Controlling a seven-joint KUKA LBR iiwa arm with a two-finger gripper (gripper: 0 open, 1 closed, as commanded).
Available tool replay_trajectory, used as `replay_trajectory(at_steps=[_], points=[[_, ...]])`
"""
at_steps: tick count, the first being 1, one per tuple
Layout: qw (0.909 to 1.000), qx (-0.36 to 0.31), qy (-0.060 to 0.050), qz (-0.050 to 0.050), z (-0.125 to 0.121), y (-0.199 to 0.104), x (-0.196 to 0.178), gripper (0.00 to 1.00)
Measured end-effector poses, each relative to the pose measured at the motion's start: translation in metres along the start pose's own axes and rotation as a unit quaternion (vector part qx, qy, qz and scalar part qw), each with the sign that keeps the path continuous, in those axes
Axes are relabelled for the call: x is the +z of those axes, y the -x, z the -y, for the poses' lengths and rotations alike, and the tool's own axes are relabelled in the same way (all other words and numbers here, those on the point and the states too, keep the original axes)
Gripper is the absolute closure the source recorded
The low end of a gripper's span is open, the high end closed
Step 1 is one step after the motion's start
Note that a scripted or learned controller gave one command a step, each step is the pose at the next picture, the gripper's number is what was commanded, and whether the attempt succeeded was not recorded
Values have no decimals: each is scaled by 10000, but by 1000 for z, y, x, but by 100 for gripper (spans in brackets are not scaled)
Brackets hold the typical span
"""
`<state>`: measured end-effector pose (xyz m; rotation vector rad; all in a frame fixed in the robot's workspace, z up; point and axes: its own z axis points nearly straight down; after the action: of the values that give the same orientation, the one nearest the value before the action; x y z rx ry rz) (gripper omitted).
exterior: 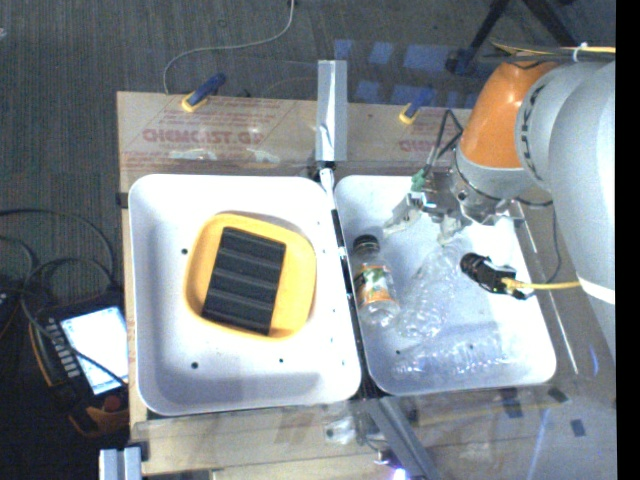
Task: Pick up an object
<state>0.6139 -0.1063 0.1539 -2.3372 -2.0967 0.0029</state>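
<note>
Bottle [373, 286] lower left of hand [432, 211], apart

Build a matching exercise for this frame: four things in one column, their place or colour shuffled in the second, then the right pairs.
Things:
1. yellow dish
2. black ridged block
3. small bottle
4. pincer

Places:
A. lying on the yellow dish
B. above the right bin's far end
C. in the left bin
D. in the right bin, close to its left wall

Pairs: 1-C, 2-A, 3-D, 4-B
</note>
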Motion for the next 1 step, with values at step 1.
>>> replay_trajectory(at_steps=[1], points=[[9998, 213, 5, 15, 13, 80, -27, 0]])
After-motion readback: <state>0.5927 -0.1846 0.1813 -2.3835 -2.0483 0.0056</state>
